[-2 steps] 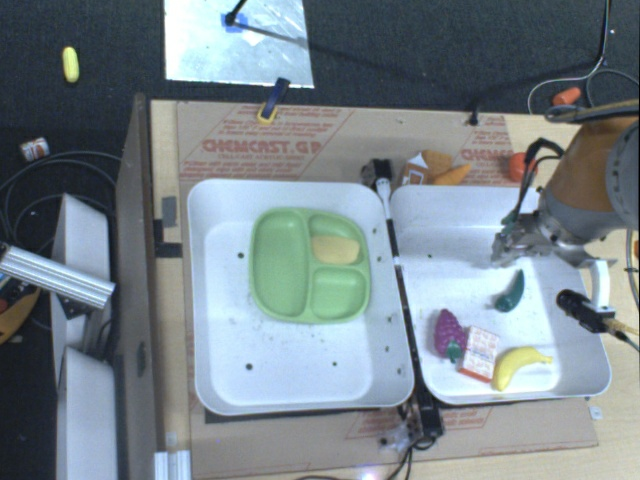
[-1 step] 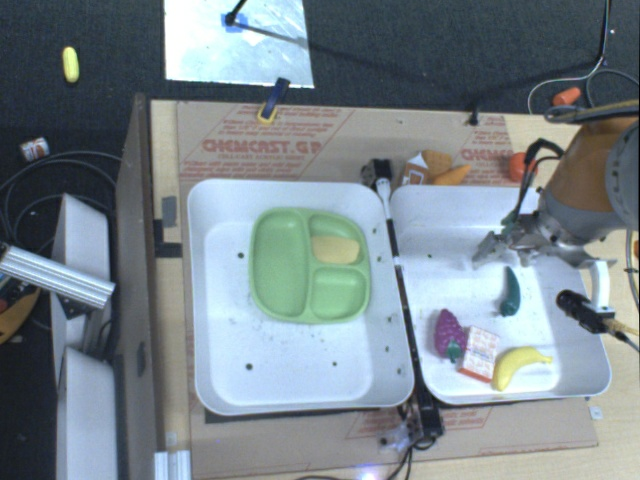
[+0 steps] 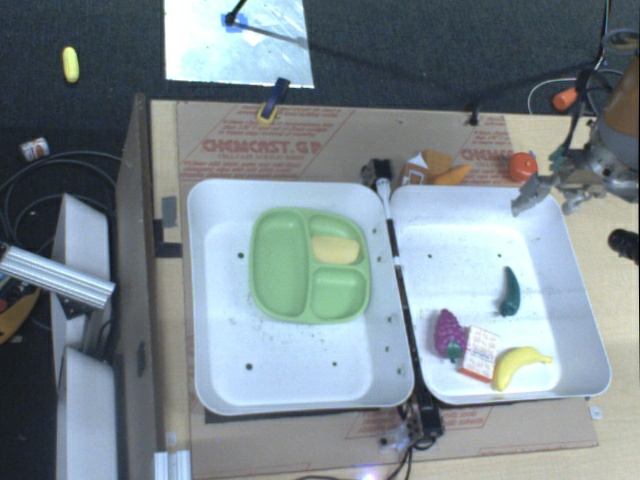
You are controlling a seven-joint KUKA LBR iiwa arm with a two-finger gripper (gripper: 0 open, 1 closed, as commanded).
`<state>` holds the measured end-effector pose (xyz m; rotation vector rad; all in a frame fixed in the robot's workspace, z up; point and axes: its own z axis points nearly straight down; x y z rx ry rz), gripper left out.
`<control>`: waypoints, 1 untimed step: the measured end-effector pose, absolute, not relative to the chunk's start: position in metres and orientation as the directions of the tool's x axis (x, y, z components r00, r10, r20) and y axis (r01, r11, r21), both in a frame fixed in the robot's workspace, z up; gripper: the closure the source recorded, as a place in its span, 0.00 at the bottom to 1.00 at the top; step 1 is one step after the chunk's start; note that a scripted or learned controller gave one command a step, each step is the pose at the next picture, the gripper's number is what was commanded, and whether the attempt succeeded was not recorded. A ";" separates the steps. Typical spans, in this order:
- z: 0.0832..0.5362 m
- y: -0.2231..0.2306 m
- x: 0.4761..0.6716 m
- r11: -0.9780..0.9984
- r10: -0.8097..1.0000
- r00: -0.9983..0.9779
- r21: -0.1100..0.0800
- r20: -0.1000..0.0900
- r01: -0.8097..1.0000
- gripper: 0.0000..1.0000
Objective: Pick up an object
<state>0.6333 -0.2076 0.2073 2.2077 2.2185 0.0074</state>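
Yellow banana (image 3: 520, 365) lies low in the right bin (image 3: 590, 298); my pincer (image 3: 553, 192) hangs over the far rim, fingers spread, nothing between them.

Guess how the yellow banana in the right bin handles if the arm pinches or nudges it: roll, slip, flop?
The banana looks like glossy moulded plastic, so probably stiff, light and a little slippery. Its curved body would likely pivot or spin under a nudge, not roll straight. One end lies right by the small red-and-white box, so a push from the right may shove both.
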 end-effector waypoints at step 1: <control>0.230 -0.206 0.671 0.006 1.000 -0.006 0.008 -0.002 1.000 0.00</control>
